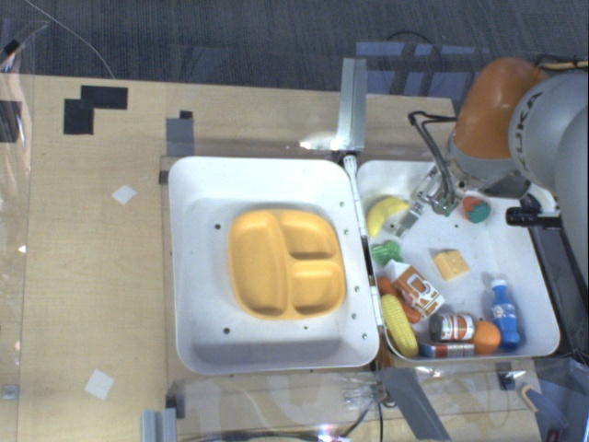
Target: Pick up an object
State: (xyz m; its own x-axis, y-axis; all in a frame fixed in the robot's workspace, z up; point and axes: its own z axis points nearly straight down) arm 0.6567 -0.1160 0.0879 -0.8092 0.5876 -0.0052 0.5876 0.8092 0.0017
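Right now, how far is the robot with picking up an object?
Done: the claw is down inside the right bin, beside the yellow lemon. In hand: nothing shows between its fingers. Left: grasping and lifting; the cheese wedge, blue bottle and corn cob all lie in that bin. The yellow tray sits in the left bin.

Arm (534, 109) cut off at right edge, hand (425, 203) fingers too small to tell, corn (399, 324) partly under carton (416, 293)
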